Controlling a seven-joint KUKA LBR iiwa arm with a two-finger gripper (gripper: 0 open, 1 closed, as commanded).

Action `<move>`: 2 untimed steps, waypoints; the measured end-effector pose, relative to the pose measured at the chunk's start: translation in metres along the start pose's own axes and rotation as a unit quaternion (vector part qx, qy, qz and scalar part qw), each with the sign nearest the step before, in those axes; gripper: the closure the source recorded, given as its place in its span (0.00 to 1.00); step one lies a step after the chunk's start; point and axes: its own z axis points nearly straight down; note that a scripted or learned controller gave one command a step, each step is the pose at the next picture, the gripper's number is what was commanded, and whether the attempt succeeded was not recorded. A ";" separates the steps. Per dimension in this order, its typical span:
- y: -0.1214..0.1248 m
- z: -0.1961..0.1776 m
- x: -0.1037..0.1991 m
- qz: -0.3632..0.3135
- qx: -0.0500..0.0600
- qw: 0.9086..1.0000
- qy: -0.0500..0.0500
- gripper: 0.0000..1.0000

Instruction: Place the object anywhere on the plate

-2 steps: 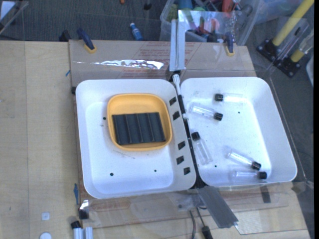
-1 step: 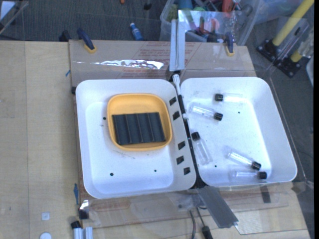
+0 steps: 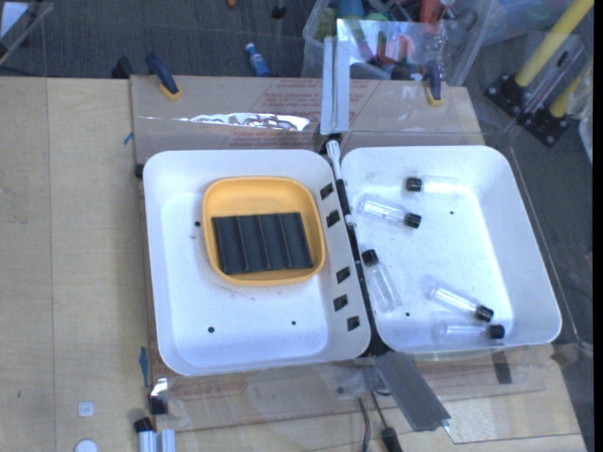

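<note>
A yellow plate (image 3: 220, 201) sits in the left white bin (image 3: 179, 328), and a dark ribbed rectangular block (image 3: 262, 243) lies flat on it. In the right white bin (image 3: 528, 262) lie several clear tubes with black caps: one (image 3: 391, 213) near the middle top, a small one (image 3: 415, 185) above it, one (image 3: 377, 279) by the divider, and two (image 3: 462, 301) (image 3: 468, 330) near the front right.
A clear tub of colourful items (image 3: 405, 17) stands behind the bins. Blue clamps (image 3: 162, 75) hold a sheet at the bench's back edge. A grey flat piece (image 3: 412, 391) lies in front of the bins. Markers (image 3: 151, 431) lie at the front left.
</note>
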 end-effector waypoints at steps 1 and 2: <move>-0.003 0.000 -0.021 -0.080 0.001 0.997 -0.003 1.00; -0.002 0.000 -0.022 -0.273 0.001 0.962 -0.003 1.00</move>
